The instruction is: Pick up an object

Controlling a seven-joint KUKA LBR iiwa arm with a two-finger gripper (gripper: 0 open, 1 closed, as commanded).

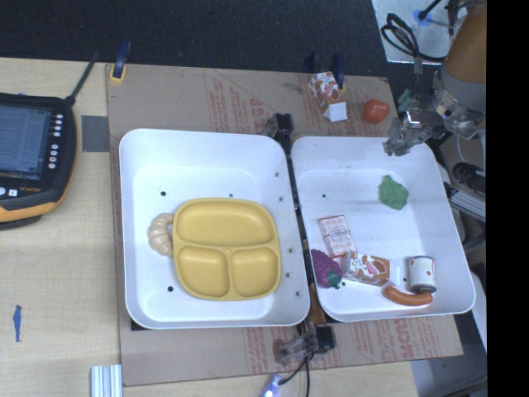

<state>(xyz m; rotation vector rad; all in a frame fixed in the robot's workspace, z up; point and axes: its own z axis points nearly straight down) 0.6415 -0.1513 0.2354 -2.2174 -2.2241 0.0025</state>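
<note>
My gripper (402,141) hangs over the far right corner of the right bin (364,160), with nothing seen between its fingers. In that bin lie a green lump (393,193), a pink-and-white packet (335,236), a purple bunch of grapes (325,267), a red-and-white wrapper (369,268), a small can (421,272) and an orange sausage (407,297). The green lump is the closest to the gripper, a little nearer the camera. The left bin (140,172) holds a yellow divided tray (225,247) with a beige pastry (159,233) at its left side.
Behind the right bin, a small carton (327,94) and a red tomato (376,111) rest on the cardboard. A tablet pendant (29,155) sits at the far left of the bench. Cables and scissors (402,33) lie at the back right.
</note>
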